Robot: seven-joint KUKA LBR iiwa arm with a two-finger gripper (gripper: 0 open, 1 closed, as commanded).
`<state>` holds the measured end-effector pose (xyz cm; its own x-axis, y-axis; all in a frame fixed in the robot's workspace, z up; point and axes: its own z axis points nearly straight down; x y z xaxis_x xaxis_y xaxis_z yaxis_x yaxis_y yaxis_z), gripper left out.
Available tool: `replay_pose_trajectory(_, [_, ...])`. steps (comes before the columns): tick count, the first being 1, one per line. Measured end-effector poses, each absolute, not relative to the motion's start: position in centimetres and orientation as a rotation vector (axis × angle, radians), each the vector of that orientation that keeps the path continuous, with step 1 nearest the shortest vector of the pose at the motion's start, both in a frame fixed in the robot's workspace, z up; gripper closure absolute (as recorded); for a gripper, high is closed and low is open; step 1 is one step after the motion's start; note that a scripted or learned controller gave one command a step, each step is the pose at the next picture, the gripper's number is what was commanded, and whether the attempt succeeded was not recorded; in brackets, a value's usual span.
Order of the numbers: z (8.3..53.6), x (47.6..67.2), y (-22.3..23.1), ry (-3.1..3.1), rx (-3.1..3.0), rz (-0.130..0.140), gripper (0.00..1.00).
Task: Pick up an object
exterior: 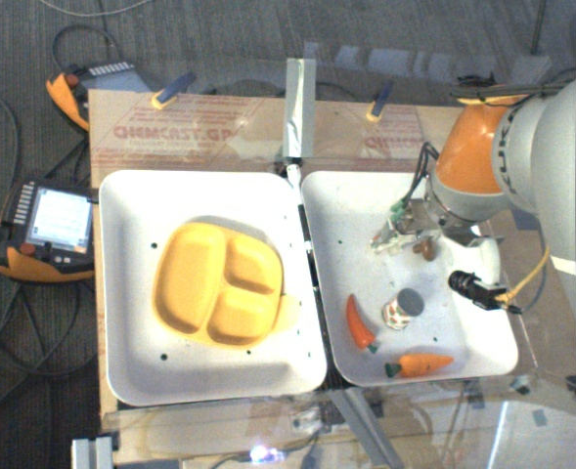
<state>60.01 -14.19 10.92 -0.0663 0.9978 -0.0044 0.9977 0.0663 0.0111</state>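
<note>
Arm poised over the right bin, nothing seen to be held.

In the left bin [121,262] a yellow divided plate [219,283] is seen lying flat. In the right bin [341,203] a red pepper [360,322], a small round cup [402,309] and a toy carrot [422,364] are found near the front edge, well apart from one another. The carrot is judged light, stiff and somewhat slippery; it would best be taken across its thick orange middle. The gripper [405,231] is seen near the bin's back; its opening cannot be told.

Two bins [111,262], one yellow tray [219,283], perhaps three toys [360,322].
</note>
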Motion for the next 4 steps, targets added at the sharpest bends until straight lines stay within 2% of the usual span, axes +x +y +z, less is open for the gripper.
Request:
replay_pose_trajectory(1, [10.9, 60.0, -14.2, 2.286, 2.139, 0.008, 0.00])
replay_pose_trajectory(2, [9.0, 64.1, -18.4, 2.383, 2.032, 0.010, 0.00])
replay_pose_trajectory(3, [10.0, 64.1, -18.5, 2.380, 2.027, 0.005, 1.00])
replay_pose_trajectory(4, [19.5, 63.1, -14.5, 2.630, 1.718, -0.004, 1.00])
